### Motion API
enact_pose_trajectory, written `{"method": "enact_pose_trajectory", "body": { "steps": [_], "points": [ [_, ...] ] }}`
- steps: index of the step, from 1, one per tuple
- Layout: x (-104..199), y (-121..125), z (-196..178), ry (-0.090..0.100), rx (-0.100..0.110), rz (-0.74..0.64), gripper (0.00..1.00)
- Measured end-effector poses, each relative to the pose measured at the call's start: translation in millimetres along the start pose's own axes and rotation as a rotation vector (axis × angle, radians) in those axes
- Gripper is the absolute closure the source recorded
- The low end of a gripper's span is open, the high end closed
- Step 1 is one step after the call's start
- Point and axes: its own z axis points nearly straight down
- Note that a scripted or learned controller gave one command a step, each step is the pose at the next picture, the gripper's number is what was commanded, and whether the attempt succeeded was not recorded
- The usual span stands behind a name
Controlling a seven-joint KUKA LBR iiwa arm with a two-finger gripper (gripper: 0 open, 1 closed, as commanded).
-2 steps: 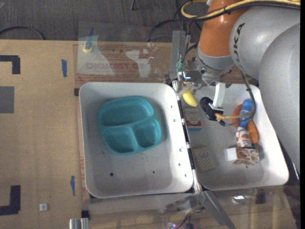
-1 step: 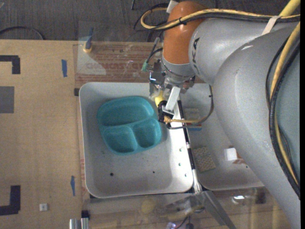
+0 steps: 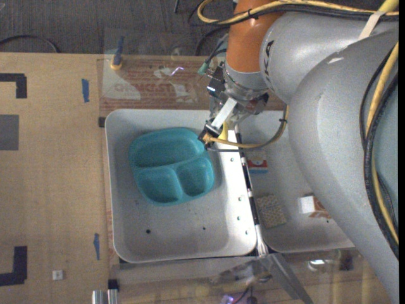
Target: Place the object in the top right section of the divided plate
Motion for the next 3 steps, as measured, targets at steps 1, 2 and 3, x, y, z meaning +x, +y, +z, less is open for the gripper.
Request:
{"method": "enact_pose_trajectory", "body": {
  "steps": [1, 2, 3],
  "points": [
    [59, -33, 17, 0.0, 0.001, -0.007, 1.0],
    [107, -60, 43, 0.001, 0.001, 0.054, 1.0],
    [108, -61, 43, 0.0, 0.001, 0.053, 0.0]
  ]
}}
